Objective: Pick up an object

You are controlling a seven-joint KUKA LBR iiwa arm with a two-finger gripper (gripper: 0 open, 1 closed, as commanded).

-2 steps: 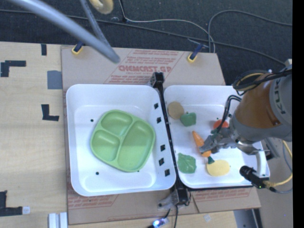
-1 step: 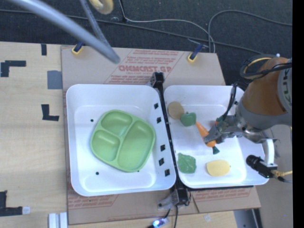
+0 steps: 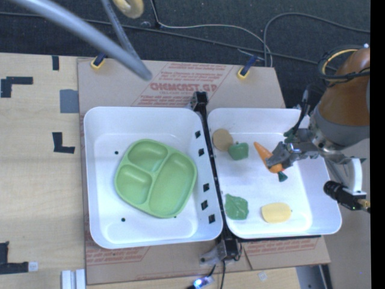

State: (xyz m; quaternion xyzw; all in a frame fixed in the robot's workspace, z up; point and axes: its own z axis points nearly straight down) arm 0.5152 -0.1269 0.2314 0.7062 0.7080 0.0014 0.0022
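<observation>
An orange carrot (image 3: 262, 150) with a green end lies slantwise in the right bin (image 3: 325, 221), near its middle right. My gripper (image 3: 280, 160) comes in from the right and sits over the carrot's lower half, its dark fingers shut on it; orange shows on both sides of them. The carrot looks low, at or just above the bin floor. Other pickable things in this bin are a tan round piece (image 3: 222, 139), a small green pepper-like piece (image 3: 238, 151), a green leafy piece (image 3: 236, 208) and a yellow oval piece (image 3: 276, 212).
The left bin (image 3: 99, 221) holds a green divided plate (image 3: 156, 177). A black divider (image 3: 207, 173) runs between the bins. The arm's grey body with its orange band (image 3: 346, 95) overhangs the right bin's right rim. A grey pole (image 3: 78, 23) crosses the top left.
</observation>
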